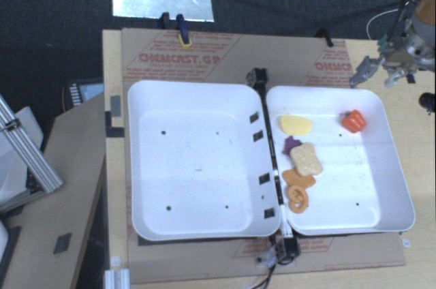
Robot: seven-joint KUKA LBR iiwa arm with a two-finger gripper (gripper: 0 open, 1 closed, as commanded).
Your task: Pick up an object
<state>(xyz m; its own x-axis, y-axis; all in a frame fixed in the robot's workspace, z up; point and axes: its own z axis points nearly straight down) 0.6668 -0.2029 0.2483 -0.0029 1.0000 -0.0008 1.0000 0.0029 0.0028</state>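
Gripper [380, 73] hangs open and empty above the right bin's [388, 144] far rim, nearest the red pepper [353, 120]

The grey arm enters at the upper right, its wrist above and beyond the far right corner of the right-hand shallow white plastic bin [392, 144]. The gripper [380, 73] hangs at the end of it with its two grey fingers [361, 71] spread apart, pointing down and leftward, nothing between them, raised clear of that bin's rim.
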